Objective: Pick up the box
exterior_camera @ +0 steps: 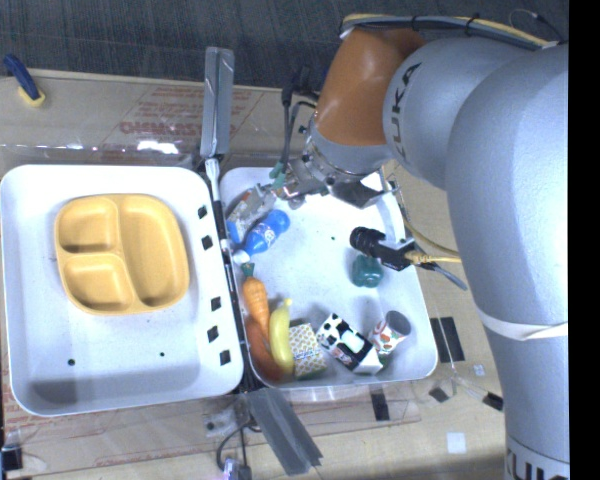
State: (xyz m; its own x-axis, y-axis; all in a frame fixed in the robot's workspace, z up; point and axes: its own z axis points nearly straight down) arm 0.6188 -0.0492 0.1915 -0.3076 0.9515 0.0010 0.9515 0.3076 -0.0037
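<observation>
- The grey arm (480, 138) reaches in from the right and fills much of that side. Its orange band (365, 78) sits above the far edge of the right bin (420, 363).
- From the band the wrist bends down and to the left, which puts the pincer (292, 186) low over the far left corner of the right bin.
- I cannot tell whether the pincer is open or closed (the wrist hardware and nearby clutter hide its tip). Nothing can be seen held in it.
- Just beside the pincer lie a crumpled wrapper (245, 208) and a blue bottle (263, 233), close to the wall between the bins.
- The box (342, 345), black and white with a spotted pattern, lies in the near part of the right bin, well apart from the pincer.
- Its long axis slants from upper left to lower right, roughly along the bin's near wall. Which end is its top cannot be made out.
- On the box's left is a beige patterned block (306, 348), touching it or nearly so, and on its right is a small cup (392, 330).
- Further left, a banana (280, 333) and a carrot (257, 303) lie lengthwise along the bin's left wall.
- A teal object (367, 270) sits mid-bin, between the pincer's corner and the box.
- The left bin (30, 368) holds a yellow divided plate (120, 253).
- A blue clamp (25, 80) rests at the far left corner of the worktop (130, 118).
</observation>
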